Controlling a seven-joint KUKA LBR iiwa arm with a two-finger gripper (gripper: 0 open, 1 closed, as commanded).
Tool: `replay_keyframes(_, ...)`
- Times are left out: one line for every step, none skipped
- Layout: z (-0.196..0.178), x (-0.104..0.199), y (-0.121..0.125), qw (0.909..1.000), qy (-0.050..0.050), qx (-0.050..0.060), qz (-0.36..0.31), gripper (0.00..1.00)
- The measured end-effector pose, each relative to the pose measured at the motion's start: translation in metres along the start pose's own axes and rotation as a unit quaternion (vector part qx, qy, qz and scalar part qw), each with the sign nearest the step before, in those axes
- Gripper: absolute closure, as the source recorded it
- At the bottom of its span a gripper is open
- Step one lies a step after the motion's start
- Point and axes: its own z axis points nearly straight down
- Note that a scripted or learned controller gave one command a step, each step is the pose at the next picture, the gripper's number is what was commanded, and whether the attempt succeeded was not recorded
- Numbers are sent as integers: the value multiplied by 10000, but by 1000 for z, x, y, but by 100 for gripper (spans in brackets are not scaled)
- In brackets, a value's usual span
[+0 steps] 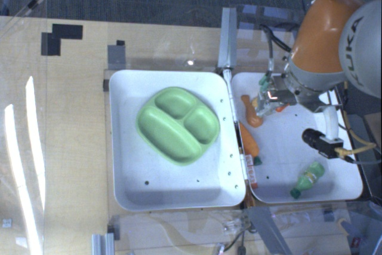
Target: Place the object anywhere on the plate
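A green divided plate (178,123) lies in the left white bin (128,188). In the right bin (280,185), my gripper (266,102) hangs low over the bin's upper left part, right beside a small orange piece (253,119) with a brownish stem (245,102). I cannot make out whether it touches that piece. An orange carrot (249,143) with a green tip lies along the bin's left wall, just below the gripper. A green bottle (309,177) lies on its side near the bin's front right.
A metal divider (227,39) runs between the two bins at the back. The arm's orange and grey body (334,39) covers the right bin's back right corner. Bare white floor surrounds the plate in the left bin.
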Motion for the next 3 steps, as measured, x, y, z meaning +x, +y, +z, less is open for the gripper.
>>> replay_keyframes(8,-6,14,9945,-2,7,1044,100)
replay_keyframes(58,33,79,9771,-6,17,2126,100)
replay_keyframes(57,95,34,9588,2,20,2840,100)
